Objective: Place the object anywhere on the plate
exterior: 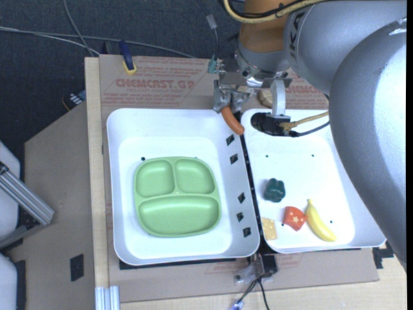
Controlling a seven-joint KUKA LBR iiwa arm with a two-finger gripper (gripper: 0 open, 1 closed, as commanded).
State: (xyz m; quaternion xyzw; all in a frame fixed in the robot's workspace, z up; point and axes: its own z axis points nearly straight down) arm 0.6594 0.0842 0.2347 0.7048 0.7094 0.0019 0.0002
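While the end effector (227, 102) pinches the orange carrot (233, 121) by its upper end above the bins' divider, this light, rigid, smooth toy hangs tilted, far from the green plate (177, 196).

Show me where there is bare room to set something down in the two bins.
The green plate has three bare compartments. White floor rings it in the left bin. The right bin is bare mid-floor; its near end is crowded with green pepper, strawberry, banana and cracker.
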